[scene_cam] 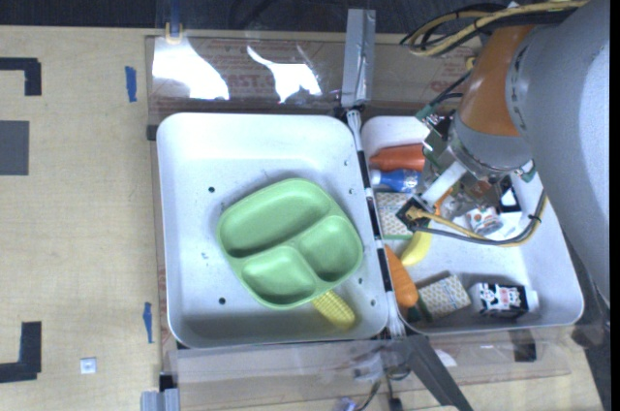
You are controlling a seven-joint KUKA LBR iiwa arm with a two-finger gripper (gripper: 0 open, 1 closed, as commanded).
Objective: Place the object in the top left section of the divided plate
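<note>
— What's in the left bin (184,205)?

— A green divided plate (289,240), lying askew near the middle. All three sections look bare. A corn cob (334,307) lies just off the plate's lower edge, touching the rim, close to the bin's front wall.

— And over the divider?

— The right bin (557,278) is crowded. By the back wall there's a hot dog (399,157) with a blue thing (397,180) just beneath it. Down along the divider a carrot (401,278) lies lengthwise, and a banana (418,249) sits just beside its upper end. Nearer the front there's a speckled sponge (444,295), then a small black-and-white carton (502,299) on its side.

— Where's the arm (504,99)?

— It comes in from the right and hangs over the right bin, orange band up top. The gripper (433,205) points down over the clutter, just above the banana.

— Is it holding anything?

— I can't tell. Cables and the wrist hide the tip, so whether it's spread or closed isn't visible. Nothing lies on the plate's top left section.
</note>
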